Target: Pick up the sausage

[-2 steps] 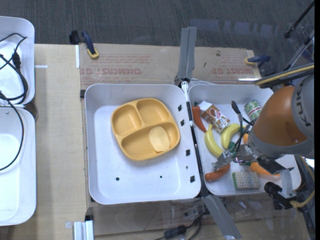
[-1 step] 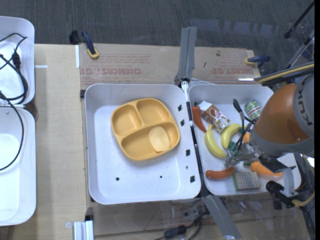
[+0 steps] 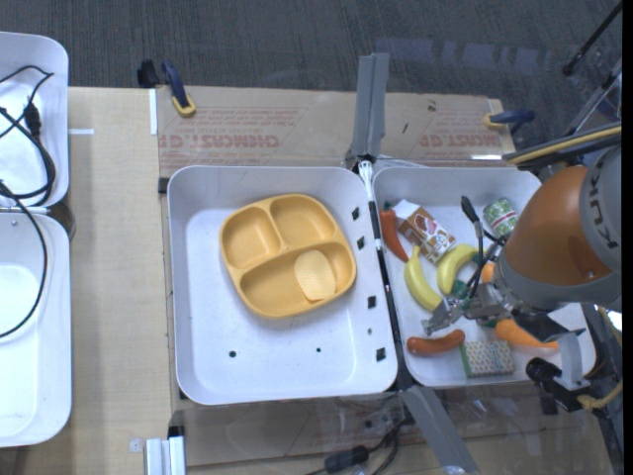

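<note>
The sausage (image 3: 435,342), a short reddish-orange link, lies flat near the front edge of the right bin (image 3: 415,364). My gripper (image 3: 450,315) hangs just above and slightly behind it, reaching in from the right under the orange wrist band (image 3: 554,231). It is open with nothing between its fingers. The sausage is not held.
The right bin also holds two bananas (image 3: 435,275), a long red pepper-like item (image 3: 394,234), a brown snack packet (image 3: 425,231), a green can (image 3: 501,216), a carrot (image 3: 524,334) and a green sponge-like block (image 3: 488,357). A yellow divided plate (image 3: 287,255) sits in the left bin (image 3: 198,364).
</note>
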Motion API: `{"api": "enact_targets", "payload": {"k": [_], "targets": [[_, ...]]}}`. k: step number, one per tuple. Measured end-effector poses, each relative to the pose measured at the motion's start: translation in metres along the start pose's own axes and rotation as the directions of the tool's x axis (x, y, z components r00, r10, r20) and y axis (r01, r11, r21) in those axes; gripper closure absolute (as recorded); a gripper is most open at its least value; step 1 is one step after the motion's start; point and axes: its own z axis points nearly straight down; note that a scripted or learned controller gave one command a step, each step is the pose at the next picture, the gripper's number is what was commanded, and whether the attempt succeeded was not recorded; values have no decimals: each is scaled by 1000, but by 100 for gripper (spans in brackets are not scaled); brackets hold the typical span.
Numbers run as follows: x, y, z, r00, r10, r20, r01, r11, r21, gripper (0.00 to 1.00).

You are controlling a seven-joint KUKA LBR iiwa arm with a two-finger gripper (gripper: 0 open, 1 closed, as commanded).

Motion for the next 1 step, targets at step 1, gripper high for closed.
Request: {"api": "enact_targets", "payload": {"k": [1], "targets": [[-2,5,-49,1000,-7,2,7,1000,-4,0]]}}
